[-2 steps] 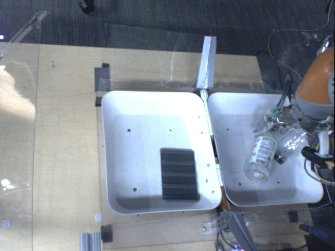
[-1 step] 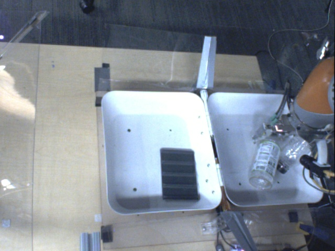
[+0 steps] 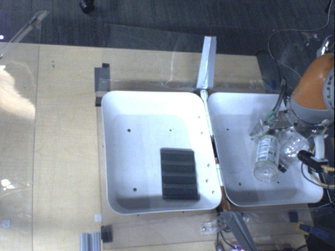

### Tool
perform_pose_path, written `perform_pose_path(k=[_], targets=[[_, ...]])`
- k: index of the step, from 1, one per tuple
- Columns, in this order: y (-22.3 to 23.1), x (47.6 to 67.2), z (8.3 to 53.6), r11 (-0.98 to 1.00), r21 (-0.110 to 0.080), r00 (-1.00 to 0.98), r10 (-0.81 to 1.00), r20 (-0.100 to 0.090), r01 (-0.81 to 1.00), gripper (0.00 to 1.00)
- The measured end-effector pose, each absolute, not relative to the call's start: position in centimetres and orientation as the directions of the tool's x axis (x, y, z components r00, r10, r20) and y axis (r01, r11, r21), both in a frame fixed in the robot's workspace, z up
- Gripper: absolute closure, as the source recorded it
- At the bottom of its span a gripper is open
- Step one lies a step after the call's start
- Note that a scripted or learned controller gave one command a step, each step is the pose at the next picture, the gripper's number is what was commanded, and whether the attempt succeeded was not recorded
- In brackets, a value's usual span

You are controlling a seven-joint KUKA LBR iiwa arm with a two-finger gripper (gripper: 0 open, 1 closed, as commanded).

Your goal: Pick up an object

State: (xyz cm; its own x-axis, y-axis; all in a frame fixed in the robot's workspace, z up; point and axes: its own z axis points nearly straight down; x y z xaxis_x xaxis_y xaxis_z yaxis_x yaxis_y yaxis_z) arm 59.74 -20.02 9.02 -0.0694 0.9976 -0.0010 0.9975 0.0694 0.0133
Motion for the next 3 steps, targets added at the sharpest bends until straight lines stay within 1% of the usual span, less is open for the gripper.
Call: perform_pose_path(k=[1, 2, 3], targets=[[-19.8, 60.0, 10.2, 0.072, 0.021, -0.072, 0.997, -0.001, 0.997, 1.00], [-20.5, 58.3, 15.0, -0.108, 0.004, 0.108, 0.994, -0.001, 0.994, 1.00], [-13.1, 60.6, 17.3, 0.063, 0.003, -0.063, 0.998, 0.000, 0.998, 1.00]])
